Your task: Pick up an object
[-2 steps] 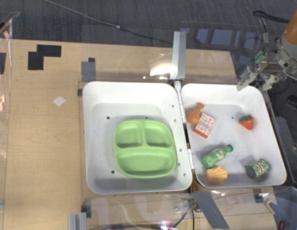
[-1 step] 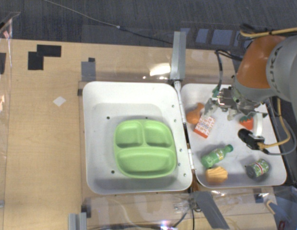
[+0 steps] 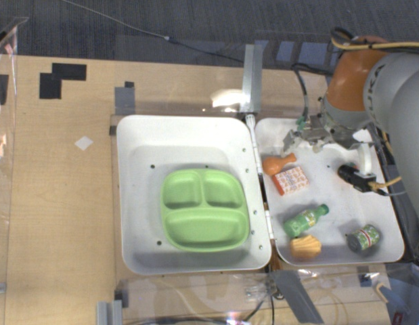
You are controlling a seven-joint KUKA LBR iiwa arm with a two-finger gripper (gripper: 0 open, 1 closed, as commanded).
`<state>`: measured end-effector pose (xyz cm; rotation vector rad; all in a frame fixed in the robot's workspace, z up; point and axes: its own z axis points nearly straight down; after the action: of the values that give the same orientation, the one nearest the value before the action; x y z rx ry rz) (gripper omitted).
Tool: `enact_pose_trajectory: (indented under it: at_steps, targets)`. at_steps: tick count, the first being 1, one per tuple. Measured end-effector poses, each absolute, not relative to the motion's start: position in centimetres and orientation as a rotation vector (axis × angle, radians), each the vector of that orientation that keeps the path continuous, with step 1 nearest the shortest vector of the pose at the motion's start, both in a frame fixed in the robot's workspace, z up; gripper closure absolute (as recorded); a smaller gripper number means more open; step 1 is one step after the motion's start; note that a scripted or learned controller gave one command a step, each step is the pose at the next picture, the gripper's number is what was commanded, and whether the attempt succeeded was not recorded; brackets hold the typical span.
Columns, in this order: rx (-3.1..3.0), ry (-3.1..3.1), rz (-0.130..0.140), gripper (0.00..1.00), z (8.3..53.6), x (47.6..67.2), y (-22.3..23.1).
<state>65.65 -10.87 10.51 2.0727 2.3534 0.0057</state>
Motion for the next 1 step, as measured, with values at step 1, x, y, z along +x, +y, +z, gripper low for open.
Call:
enact_pose_trajectory:
  at_steps: [1]
  targets:
    - [2.106, 2.316, 0.015, 0.0, 9.21, 59.51, -9.87]
